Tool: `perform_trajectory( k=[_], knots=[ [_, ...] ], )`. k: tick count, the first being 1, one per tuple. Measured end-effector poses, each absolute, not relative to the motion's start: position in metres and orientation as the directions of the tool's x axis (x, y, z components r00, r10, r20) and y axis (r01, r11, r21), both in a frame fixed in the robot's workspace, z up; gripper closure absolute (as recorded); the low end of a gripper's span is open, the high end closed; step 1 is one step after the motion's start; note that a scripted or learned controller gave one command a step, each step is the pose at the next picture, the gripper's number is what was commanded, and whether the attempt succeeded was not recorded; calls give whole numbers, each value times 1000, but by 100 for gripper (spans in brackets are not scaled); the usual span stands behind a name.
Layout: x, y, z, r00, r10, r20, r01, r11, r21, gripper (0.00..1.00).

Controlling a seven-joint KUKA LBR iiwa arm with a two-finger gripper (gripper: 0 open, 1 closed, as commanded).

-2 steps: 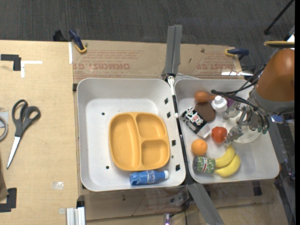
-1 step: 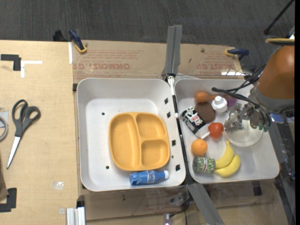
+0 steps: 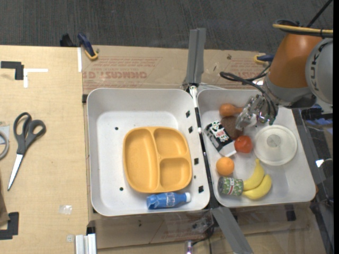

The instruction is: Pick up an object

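Right bin (image 3: 302, 194), pincer (image 3: 253, 118) above.

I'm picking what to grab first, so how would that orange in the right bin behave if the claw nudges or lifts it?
The orange looks round and smooth, so a nudge would probably roll it toward the green can or the banana beside it. It seems firm, likely not fragile. Its curved skin may slip out of a two-finger pinch unless gripped across the middle.
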State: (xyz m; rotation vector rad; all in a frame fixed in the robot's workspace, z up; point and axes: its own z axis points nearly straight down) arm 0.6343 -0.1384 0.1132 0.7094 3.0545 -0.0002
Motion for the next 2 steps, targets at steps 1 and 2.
perform_trajectory(
  k=[1, 2],
  knots=[
    [639, -159, 291, -910, 414, -5, 414, 910, 0, 100],
    [593, -222, 214, -1000, -14, -3, -14, 1000, -1, 100]
  ],
)
